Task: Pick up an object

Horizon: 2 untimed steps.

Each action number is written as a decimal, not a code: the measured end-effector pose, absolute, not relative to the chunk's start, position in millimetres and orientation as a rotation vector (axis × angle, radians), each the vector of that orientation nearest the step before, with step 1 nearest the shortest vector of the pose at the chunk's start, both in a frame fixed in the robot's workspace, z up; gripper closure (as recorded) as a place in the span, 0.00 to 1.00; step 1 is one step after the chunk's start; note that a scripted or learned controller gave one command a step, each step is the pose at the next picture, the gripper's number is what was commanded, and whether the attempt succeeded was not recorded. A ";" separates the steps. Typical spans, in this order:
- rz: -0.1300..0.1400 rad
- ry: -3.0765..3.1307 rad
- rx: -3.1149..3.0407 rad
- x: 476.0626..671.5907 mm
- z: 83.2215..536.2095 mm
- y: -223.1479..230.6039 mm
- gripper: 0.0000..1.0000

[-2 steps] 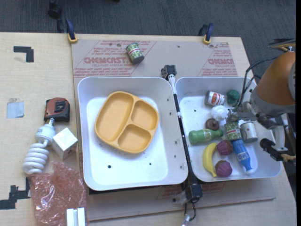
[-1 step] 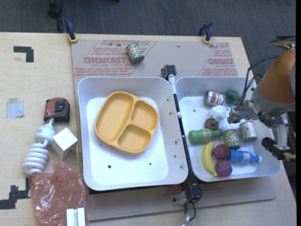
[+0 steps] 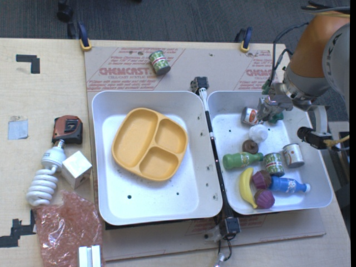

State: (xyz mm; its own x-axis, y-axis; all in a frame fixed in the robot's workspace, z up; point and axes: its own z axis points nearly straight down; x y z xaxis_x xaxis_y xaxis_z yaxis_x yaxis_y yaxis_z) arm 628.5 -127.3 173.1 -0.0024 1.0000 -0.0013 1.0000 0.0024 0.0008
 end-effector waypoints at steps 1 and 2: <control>-0.001 2.223 2.218 628.4 173.1 -127.4 0.00; 0.010 2.211 2.207 658.5 112.8 -113.6 0.00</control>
